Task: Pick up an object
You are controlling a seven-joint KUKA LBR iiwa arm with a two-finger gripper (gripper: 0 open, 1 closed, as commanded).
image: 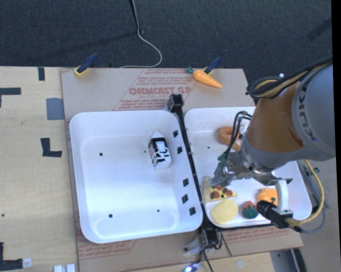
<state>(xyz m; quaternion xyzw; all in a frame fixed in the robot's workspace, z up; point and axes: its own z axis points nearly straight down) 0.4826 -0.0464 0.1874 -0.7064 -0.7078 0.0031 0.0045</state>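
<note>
My gripper (223,178) reaches down into the right bin (201,123), just above a pizza-slice toy (221,192) near the bin's left wall. Beside that toy lie a pale yellow round piece (224,211), a small green and red item (249,210) and an orange piece (267,195). Another orange object (226,134) peeks out behind the arm at the bin's back. In the left bin (95,219) a white carton with black print (160,152) lies near the divider.
The grey and orange arm (282,123) covers much of the right bin. A carrot toy (206,78) lies on the cardboard behind the bins, with blue clamps (85,64) at the cardboard's back edge. A black divider strip (185,160) runs between the bins.
</note>
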